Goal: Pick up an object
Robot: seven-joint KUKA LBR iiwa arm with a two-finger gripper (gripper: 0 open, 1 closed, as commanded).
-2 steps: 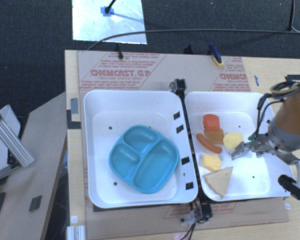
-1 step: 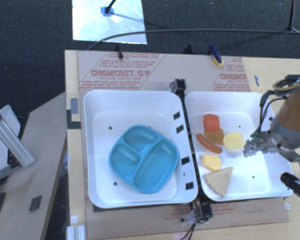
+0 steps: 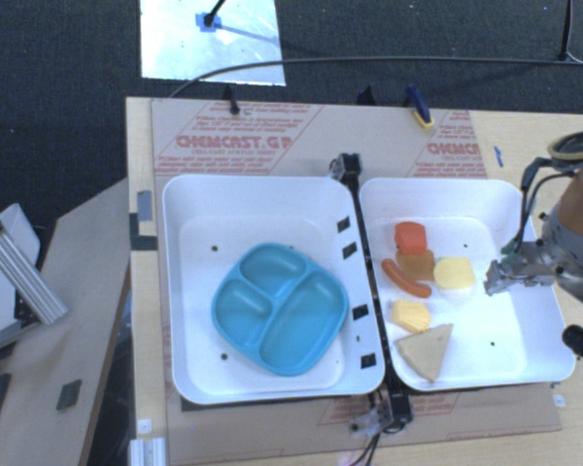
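Surface (image 3: pixel 301 129) carrying two white bins side by side. Left bin (image 3: pixel 189 212): one blue divided plate (image 3: pixel 279 307) at centre, bare floor all round it. Right bin (image 3: pixel 486 202): five food pieces clustered toward 9 o'clock, namely one tan wedge (image 3: pixel 426 350), one yellow round (image 3: pixel 454 273), one orange sausage (image 3: pixel 406 279), one red block (image 3: pixel 410 235) and one small yellow piece (image 3: pixel 411 315); its floor toward 3 o'clock lies open. Pincer (image 3: pixel 497 278) at the right bin's 3 o'clock side, just beside the yellow round; its opening cannot be told.
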